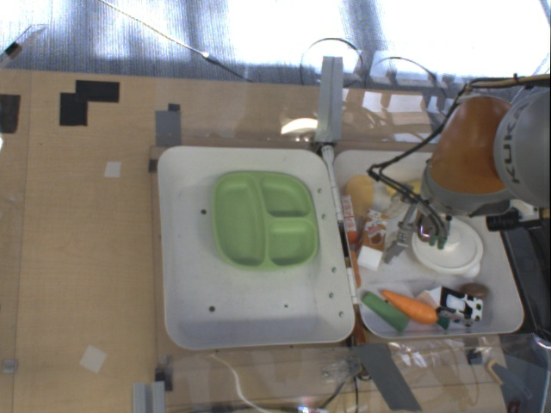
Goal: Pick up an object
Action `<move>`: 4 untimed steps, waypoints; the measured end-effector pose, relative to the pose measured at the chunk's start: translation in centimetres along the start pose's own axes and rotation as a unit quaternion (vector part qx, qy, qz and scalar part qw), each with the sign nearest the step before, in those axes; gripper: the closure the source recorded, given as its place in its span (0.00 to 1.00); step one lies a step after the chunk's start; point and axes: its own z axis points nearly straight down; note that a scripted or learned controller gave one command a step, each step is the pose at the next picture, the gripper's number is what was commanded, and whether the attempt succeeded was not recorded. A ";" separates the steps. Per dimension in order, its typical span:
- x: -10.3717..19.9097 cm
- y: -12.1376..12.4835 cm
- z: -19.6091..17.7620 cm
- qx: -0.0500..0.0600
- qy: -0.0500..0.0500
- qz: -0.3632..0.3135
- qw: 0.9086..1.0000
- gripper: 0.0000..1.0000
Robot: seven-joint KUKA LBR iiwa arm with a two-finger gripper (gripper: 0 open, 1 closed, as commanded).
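The right bin (pixel 508 317) holds several small objects. Along its front lie an orange carrot (pixel 411 306), a green cylinder (pixel 384 311) and a black-and-white cow-patterned piece (pixel 463 304). A white block (pixel 370 258) and a red-orange packet (pixel 349 215) sit by the left wall, with a yellow rounded item (pixel 362 191) behind them. A white round dish (pixel 449 251) rests in the middle right. My gripper (pixel 417 243) hangs over the bin's middle, at the dish's left edge. It is open, and I see nothing between its fingers.
The left bin (pixel 185 256) carries a green divided plate (pixel 264 218). A raised divider (pixel 337 231) separates the two bins. The arm's orange band (pixel 469 149) and grey body cover the right bin's back right corner. A grey post (pixel 330 97) stands behind the bins.
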 end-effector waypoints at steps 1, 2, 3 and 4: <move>-5.6 1.5 0.6 -0.004 0.008 -0.023 1.000 0.00; -4.3 0.7 -0.2 0.004 0.010 0.127 0.992 0.00; -3.8 1.3 0.6 0.008 0.006 0.331 0.944 0.00; 4.1 -11.0 0.4 0.002 0.009 0.359 0.933 0.00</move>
